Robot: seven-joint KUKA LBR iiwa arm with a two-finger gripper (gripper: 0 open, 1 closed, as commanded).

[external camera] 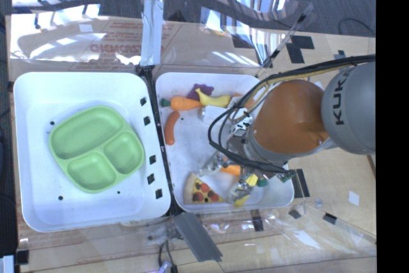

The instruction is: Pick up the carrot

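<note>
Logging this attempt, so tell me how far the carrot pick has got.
Done: the arm has reached into the right bin, and its hand sits low near the front wall, beside the pizza slice. In hand: something orange shows at the hand, but a grip can't be confirmed. Left: an orange carrot-like piece lies by the left wall, another near the back by the banana. No lift visible.

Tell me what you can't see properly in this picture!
- The claw: the arm's orange band sits over it, so its grip is unclear.
- The orange piece by the claw: half hidden, maybe carrot.
- The yellow toy in the right bin: partly covered by the claw.
</note>
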